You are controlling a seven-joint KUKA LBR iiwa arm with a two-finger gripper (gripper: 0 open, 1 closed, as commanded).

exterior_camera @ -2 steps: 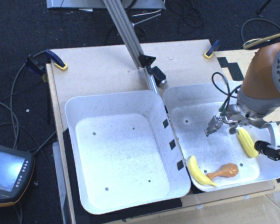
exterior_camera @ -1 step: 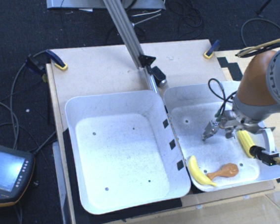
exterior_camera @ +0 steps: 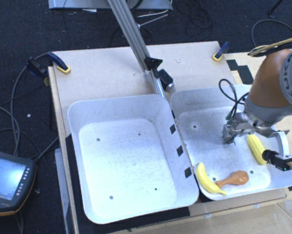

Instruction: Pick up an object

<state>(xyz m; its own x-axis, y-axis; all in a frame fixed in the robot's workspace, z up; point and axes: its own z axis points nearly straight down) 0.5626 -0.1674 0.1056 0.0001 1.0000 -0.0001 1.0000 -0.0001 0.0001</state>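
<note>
Corn (exterior_camera: 255, 148) lies in the right bin (exterior_camera: 202, 108), near its right wall, long axis running near-to-far. Gripper (exterior_camera: 230, 135) sits just left of the corn's far end. Claw state: cannot tell, the tips too small to make out. Banana (exterior_camera: 206, 179) and drumstick (exterior_camera: 234, 179) lie nearer the front rim.

One fixed camera looks down aslant on both bins (exterior_camera: 124, 157).
</note>
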